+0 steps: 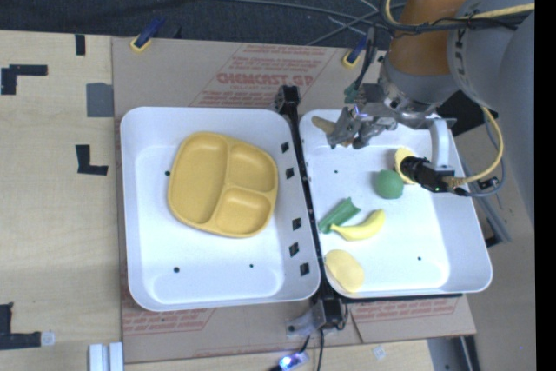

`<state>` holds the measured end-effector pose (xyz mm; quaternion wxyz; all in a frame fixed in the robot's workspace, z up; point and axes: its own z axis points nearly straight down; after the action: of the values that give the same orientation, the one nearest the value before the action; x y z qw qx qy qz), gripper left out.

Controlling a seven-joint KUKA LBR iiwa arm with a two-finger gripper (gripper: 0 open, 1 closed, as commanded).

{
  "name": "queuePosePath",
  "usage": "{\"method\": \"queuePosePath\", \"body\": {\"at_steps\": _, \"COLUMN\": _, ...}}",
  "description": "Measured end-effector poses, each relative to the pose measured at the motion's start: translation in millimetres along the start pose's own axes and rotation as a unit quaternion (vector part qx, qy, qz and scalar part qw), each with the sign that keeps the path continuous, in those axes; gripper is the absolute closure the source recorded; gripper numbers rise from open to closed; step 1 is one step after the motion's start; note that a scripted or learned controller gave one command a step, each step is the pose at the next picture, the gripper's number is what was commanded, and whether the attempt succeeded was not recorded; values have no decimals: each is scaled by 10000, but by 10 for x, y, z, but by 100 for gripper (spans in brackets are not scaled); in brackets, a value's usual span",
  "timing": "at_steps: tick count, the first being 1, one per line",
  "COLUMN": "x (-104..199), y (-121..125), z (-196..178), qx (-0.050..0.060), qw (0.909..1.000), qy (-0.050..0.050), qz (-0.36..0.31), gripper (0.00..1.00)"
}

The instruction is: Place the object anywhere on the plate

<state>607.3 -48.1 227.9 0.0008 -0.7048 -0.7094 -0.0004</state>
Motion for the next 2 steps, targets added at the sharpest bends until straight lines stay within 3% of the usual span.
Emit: {"method": "queuePosePath", "body": {"at_steps": 2, "x": 969, "y": 228, "z": 120, "qx": 4, "qw": 10000, "qy": -2, "qz": -1, "gripper": 100}}
